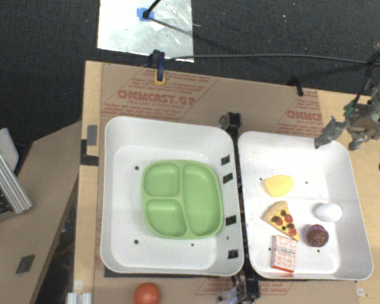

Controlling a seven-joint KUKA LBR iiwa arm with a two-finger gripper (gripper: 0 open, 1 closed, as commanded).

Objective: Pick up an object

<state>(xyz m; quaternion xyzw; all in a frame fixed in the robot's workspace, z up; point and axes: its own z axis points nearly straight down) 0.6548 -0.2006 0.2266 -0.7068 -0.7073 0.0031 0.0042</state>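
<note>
While the arm reaches in from the right, you see the end effector (342,134) poised above the far right corner of the right bin (355,189), its two fingers spread apart with nothing between them. One fingertip (324,138) points down toward the bin's back rim, and the other sits further right, just outside the rim.

Looking down into that right bin, you find five things well apart from the end effector. A yellow, rounded piece (278,185) lies nearest the bin's middle. Just below it rests a toy pizza slice (282,219), its tip pointing up toward the yellow piece. To the right of the slice you have a white egg (327,212), and just beneath the egg a dark red ball (317,235), the two nearly touching. At the front of the bin lies a small red and white packet (284,253), just below the pizza slice.

Moving left, the left bin (118,175) holds a green divided tray (182,199) with three compartments. In front of that bin, on the desk (202,93), an orange ball (146,296) sits near the front edge.
</note>
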